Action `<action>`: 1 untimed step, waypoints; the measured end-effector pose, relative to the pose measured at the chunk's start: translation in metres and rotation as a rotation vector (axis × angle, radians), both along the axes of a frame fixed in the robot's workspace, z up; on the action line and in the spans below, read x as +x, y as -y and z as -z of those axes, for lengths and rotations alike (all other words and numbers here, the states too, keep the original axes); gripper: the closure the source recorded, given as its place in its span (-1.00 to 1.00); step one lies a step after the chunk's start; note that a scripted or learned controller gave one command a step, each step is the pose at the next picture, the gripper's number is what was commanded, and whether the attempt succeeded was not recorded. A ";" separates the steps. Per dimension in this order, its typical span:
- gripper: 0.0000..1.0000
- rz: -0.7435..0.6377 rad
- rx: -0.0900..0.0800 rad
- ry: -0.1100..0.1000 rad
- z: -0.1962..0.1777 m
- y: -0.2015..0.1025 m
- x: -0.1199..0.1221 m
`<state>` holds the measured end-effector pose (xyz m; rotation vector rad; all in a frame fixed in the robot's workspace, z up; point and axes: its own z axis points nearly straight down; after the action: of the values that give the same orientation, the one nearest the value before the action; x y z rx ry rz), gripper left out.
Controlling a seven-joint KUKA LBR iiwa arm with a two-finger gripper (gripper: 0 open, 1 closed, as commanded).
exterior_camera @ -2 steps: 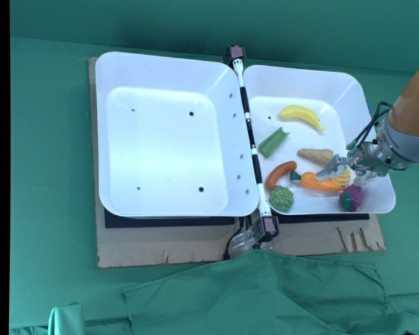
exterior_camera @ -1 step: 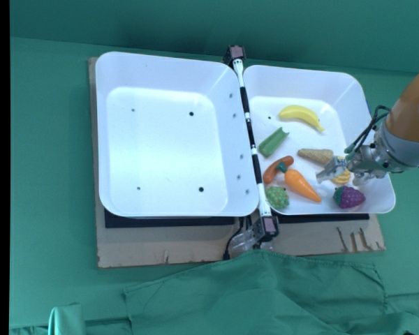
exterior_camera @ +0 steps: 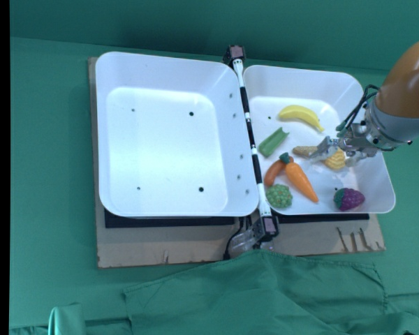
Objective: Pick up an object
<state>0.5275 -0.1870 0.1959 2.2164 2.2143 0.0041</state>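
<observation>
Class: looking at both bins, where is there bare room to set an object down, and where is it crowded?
Free: the left bin's floor, and the right bin's strip above the banana. Crowded: around the carrot, broccoli and the hand.

- Robot lab/test rig, not a home.
- Surface [exterior_camera: 49, 152] draped w/ green cloth.
- 2 white bins [exterior_camera: 167, 68] on cardboard [exterior_camera: 160, 253].
- Plastic toy food [exterior_camera: 300, 180] as test objs.
- Industrial arm [exterior_camera: 405, 89].
</observation>
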 end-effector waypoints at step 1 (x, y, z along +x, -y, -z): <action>-1.00 0.003 0.001 -0.001 0.012 0.002 0.004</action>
<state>0.5320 -0.1885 0.1843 2.2203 2.2125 0.0035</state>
